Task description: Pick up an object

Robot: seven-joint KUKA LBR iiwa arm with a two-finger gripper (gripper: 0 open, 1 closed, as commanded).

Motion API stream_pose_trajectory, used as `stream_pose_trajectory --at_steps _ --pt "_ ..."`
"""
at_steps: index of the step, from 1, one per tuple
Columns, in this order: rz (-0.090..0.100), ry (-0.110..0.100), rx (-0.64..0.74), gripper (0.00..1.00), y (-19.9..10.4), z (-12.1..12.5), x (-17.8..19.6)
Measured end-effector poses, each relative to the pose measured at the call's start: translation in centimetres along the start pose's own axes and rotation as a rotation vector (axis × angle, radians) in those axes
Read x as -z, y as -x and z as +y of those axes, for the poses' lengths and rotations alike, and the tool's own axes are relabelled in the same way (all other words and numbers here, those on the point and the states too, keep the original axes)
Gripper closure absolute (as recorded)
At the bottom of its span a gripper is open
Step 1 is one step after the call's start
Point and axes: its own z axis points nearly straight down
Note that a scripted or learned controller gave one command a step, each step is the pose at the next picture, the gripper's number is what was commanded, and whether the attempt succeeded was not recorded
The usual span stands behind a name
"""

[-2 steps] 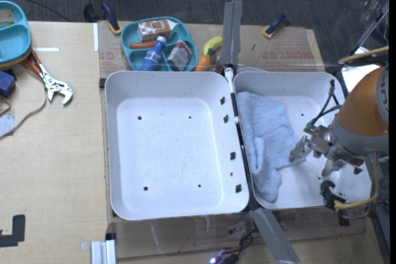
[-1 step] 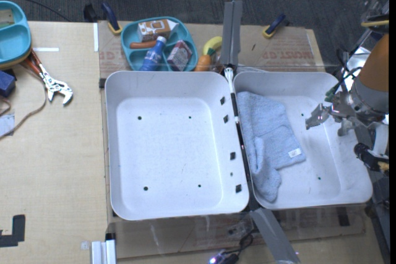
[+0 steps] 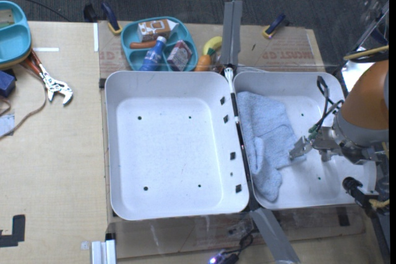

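Towel, pale blue-grey, lies crumpled along left wall of right bin. Gripper sits low at the towel's right edge; finger state cannot be told.

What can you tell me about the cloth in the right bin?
The cloth is a pale blue-grey towel, soft and terry-like, crumpled with folds rather than spread flat. It lies in the right bin, against its left wall, running from near the far edge down to the near edge. The claw sits at its right edge, about touching; no grip is visible.
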Motion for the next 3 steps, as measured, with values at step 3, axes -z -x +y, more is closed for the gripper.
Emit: stream_pose_trajectory --at_steps 3 --pt "-0.002 0.001 -0.464 0.00 -2.8 9.7 12.7"
